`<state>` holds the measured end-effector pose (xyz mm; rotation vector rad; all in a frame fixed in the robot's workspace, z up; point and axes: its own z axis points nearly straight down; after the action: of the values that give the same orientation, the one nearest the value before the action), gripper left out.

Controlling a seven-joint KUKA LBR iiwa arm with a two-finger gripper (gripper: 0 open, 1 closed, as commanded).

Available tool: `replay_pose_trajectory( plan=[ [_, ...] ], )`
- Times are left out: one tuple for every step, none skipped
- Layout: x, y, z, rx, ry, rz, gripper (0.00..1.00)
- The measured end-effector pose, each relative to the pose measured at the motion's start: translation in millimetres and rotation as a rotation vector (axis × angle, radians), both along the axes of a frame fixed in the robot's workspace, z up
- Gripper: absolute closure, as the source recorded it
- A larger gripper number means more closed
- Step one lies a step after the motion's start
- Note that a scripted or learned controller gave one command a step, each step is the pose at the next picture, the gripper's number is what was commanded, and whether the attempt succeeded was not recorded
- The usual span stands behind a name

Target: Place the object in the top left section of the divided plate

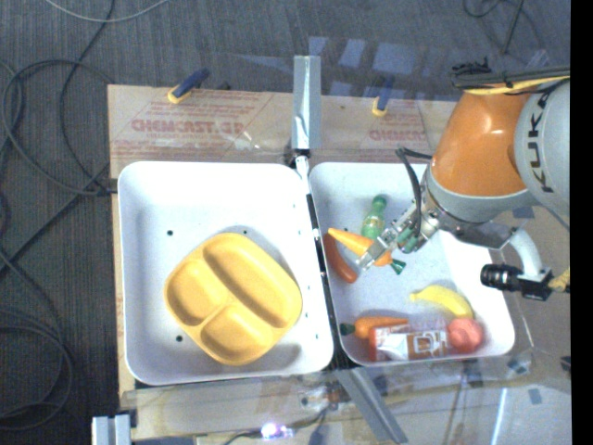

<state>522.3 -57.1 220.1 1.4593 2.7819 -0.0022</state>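
Two white bins (pixel 139 248) on the table: pincer (pixel 378 254) hangs at the carrot's (pixel 350 241) three o'clock, tips touching it; grip state unclear.

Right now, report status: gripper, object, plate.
Gripper over right bin, at the toy carrot. Nothing visibly held. Yellow divided plate in left bin, sections bare.

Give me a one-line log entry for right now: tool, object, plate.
tool over right bin, at carrot | grasp: cannot tell | yellow divided plate in left bin, nothing in its sections | placement not yet done
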Motion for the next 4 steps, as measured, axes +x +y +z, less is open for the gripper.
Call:
replay_pose_trajectory(
  plan=[
    [-39.4, 61.2, -23.7, 0.0, 0.004, -0.328, 1.0],
    [-39.8, 126.6, -37.9, -0.001, 0.005, -0.327, 1.0],
    [-32.3, 172.9, -106.2, 0.004, -0.021, -0.424, 1.0],
    [-39.1, 112.0, -37.4, -0.005, 0.001, -0.785, 1.0]
  ],
)
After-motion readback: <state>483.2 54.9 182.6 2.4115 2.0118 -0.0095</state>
